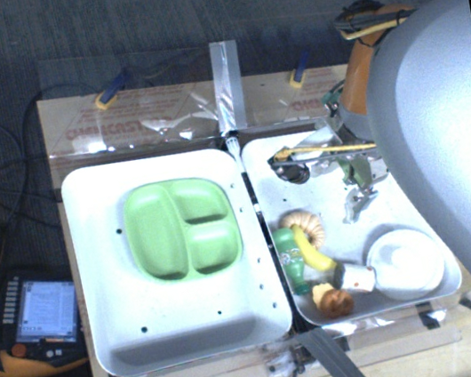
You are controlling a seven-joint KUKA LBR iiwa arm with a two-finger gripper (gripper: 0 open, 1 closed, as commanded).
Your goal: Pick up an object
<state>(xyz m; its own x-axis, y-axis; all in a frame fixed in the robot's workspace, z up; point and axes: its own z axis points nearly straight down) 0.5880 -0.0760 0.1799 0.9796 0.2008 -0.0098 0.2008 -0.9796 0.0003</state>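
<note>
Nearest the lens is the grey arm, bulking large on the right and reaching into the right bin. From the left: a handheld screen lies on the floor beside the table, its display too small to read. A clear sheet at the back of the table carries reddish print that cannot be made out either. No brand or label shows on any of the things. The left bin holds a green divided plate. In the right bin a green item, a ring-shaped pastry and a banana crowd the left wall. A brown lump and a small white block lie near the front, and a white bowl sits to their right. The gripper hangs over bare bin floor between the pastry and the bowl, touching neither. I cannot tell whether it is open or closed, and nothing appears to be in its grasp. By my reading the pick is not yet made: choosing, closing on and lifting an object are all left.
</note>
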